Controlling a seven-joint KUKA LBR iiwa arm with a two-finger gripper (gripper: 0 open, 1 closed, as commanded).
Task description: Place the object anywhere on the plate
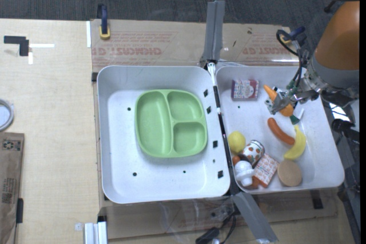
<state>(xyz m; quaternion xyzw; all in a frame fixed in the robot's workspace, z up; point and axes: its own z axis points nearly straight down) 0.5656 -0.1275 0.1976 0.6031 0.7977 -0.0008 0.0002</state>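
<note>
Gripper (284,101): low over right bin's carrot (270,91); finger state cannot be told.
Plate (171,123): left bin, awaiting object.

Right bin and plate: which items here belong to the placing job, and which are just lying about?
Job:
green plate, in the left bin
gripper, low over the right bin
orange carrot-like piece by its tip, the likely pick

Lying about:
sausage
banana
lemon
pink packet
round tan piece
</note>
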